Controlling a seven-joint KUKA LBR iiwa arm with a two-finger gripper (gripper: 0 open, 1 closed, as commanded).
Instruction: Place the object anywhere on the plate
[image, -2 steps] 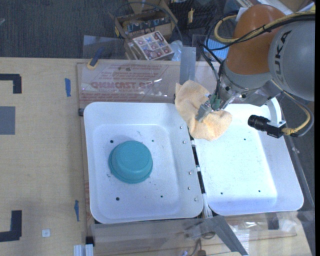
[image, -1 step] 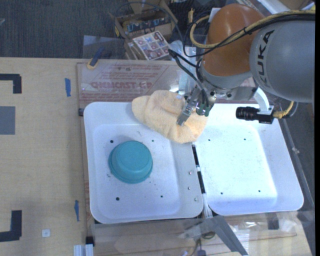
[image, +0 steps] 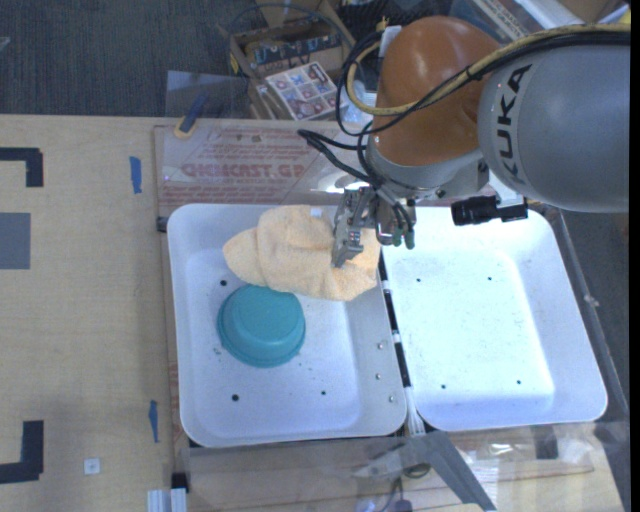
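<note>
White left bin: gripper seemingly touching yellow cloth.

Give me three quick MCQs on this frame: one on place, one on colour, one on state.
1. Where does the yellow cloth lie?
A. In the right bin
B. In the left bin, at its far end
C. On the wooden bench outside the bins

2. What colour is the upturned bowl?
A. Teal
B. Red
C. White

3. How does the bowl stand relative to the cloth?
A. Buried under it
B. Stacked on top of it
C. Beside it, nearer the camera, its far rim close to the cloth's edge

Answers:
1. B, the cloth sits within the left bin's walls, below the gripper.
2. A, it is plainly blue-green against the white bin.
3. C, the whole bowl is visible in front of the cloth.
</note>
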